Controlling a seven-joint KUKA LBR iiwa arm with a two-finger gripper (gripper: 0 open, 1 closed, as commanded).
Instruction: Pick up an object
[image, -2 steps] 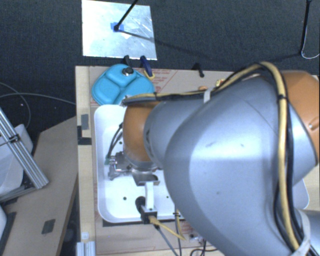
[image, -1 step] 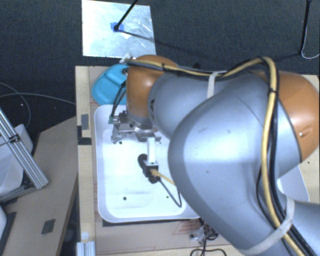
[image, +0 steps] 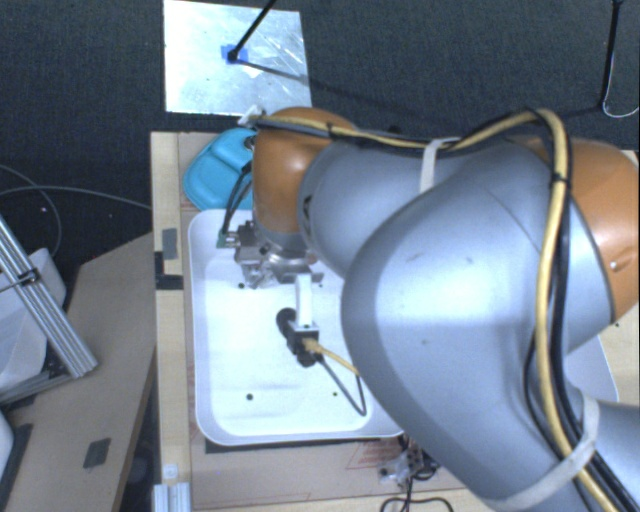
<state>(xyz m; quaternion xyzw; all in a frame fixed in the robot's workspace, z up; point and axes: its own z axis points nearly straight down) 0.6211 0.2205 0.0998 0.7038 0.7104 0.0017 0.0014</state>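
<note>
End effector (image: 262, 262) poised over the far part of the white bin (image: 250, 400) on the surface (image: 172, 340); whether it is open or closed cannot be told. A blue object (image: 215, 170), partly hidden by the arm, lies just beyond the end effector, up-left in view. Its long axis slants lower-left to upper-right.

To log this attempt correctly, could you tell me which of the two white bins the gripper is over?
The bin on the view's left: the gripper hangs over its far half. The other bin is mostly covered by the arm.
</note>
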